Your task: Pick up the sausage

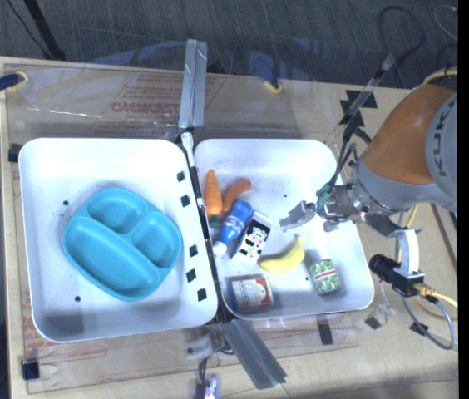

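The sausage [236,192], short and reddish-brown, lies tilted in the upper left of the right bin [301,152]. It rests beside an orange carrot [212,191], and its lower end is close to a blue bottle [233,225]. My gripper [313,218] hangs over the middle right of that bin, well to the right of the sausage and slightly lower in the view. It is open, and only bare bin floor shows between its fingers. The grey arm with its orange band [405,140] reaches in from the right.
The right bin also holds a black-and-white pack [256,238], a banana [283,258], a tin [251,292] and a small green can [326,276]. A blue divided plate [122,241] lies in the left bin [43,173]. Cables run along the bench's right side.
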Controlling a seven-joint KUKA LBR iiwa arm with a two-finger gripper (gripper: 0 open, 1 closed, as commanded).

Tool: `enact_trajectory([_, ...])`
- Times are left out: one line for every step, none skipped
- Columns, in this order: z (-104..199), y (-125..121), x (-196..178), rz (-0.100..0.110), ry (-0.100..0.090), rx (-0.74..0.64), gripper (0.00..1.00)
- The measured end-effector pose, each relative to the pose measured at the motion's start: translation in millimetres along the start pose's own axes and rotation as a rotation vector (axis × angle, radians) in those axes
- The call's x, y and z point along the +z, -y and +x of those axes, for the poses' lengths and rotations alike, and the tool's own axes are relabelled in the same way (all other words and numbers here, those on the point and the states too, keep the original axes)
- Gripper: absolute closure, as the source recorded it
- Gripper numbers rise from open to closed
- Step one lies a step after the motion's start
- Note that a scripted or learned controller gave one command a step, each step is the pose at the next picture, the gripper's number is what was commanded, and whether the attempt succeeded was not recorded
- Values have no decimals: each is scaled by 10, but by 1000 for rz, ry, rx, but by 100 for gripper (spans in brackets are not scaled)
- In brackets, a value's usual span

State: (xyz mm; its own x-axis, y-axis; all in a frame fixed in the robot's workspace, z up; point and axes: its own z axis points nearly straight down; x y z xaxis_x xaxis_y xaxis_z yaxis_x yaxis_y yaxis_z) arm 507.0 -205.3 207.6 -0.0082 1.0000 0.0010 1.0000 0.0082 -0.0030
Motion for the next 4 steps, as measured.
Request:
enact_trajectory([4, -12, -99, 0, 0, -6, 100])
enact_trajectory([340, -390, 1036, -1, -1, 219, 100])
enact_trajectory([876, -728, 1105, -9, 11, 194, 100])
enact_trajectory([1175, -678, 108, -2, 0, 160, 100])
